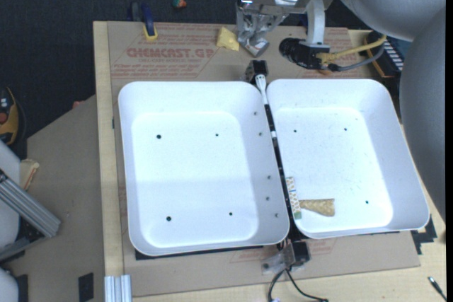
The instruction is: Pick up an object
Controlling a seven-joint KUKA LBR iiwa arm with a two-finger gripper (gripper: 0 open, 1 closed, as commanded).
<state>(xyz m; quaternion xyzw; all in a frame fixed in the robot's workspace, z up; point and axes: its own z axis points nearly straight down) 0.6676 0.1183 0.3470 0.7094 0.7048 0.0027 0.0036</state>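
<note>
Gripper [253, 39] above the bench beyond the bins' far edge (whether it is open or closed cannot be told). Tan wedge-shaped object [316, 206] lies in the right bin [396, 117], near its front-left corner, well apart from the gripper.

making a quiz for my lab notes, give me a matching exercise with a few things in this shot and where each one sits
Things:
1. tan wedge
2. yellow scrap
3. claw
4. blue clamp

Places:
A. on the board's far-left edge
B. inside the right bin, near its front-left corner
C. above the board, beyond the gap between the bins
D. on the board just left of the claw

Pairs: 1-B, 2-D, 3-C, 4-A
</note>
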